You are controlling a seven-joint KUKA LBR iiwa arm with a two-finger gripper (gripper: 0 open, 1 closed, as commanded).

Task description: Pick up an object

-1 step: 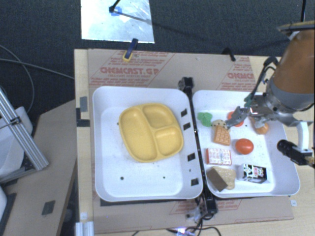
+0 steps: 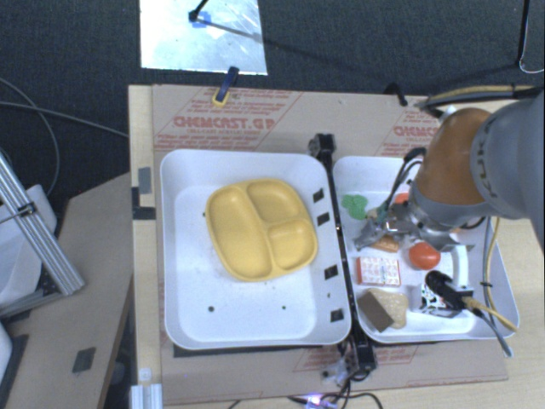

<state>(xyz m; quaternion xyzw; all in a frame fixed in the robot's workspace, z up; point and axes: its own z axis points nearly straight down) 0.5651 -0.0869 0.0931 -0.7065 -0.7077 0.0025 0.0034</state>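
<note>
- Hand low in right bin, among the objects; fingers blurred, so cannot tell whether apart or together.
- Nothing seen clamped or lifted: pick judged not yet done.
- Candidates resting in right bin: green piece, red ball, patterned card, brown block.
- Yellow divided plate lying in left bin, untouched.
- Remaining: grip and raise one object.

floor: dark carpet | bench: tan wood | shiny sheet lying on floor
</note>
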